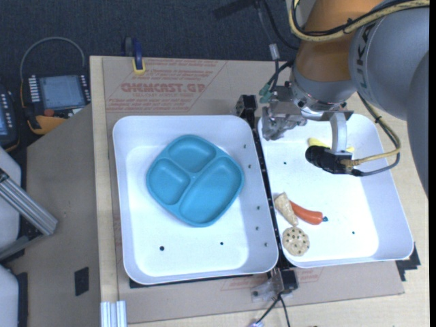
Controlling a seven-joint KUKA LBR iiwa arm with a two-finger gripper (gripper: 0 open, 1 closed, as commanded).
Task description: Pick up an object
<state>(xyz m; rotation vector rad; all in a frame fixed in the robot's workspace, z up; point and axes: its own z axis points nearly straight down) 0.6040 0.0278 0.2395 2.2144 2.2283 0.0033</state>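
Arm: the grey arm (392,43), with its orange band (334,26), reaches in from the right over the far side of the right bin (381,230).
Jaws: they point down over the far left corner of the right bin, close to the wall it shares with the left bin (136,251). From this angle I cannot tell whether they are apart or together.
Objects to pick, right bin: an orange carrot-shaped toy (310,215) lies near the bin's left wall. A beige bread-like piece (286,208) touches its left end. A round speckled cookie (296,240) lies just in front of them, near the front left corner.
Gap to the jaws: all three lie well apart from the jaws, toward the near side of the bin.
Yellow item: a small yellow thing (317,142) lies farther back in the same bin, right of the jaws. It is partly hidden by robot parts, and what it is cannot be made out.
Left bin: a blue divided plate (195,179) with three compartments sits near the middle, turned at an angle to the bin's walls.
Bench: both bins rest side by side on a tan board with red lettering (163,80). A blue and yellow clamp (138,56) grips the board's far edge.
Beyond the bench: a small screen unit (61,90) stands off to the left.
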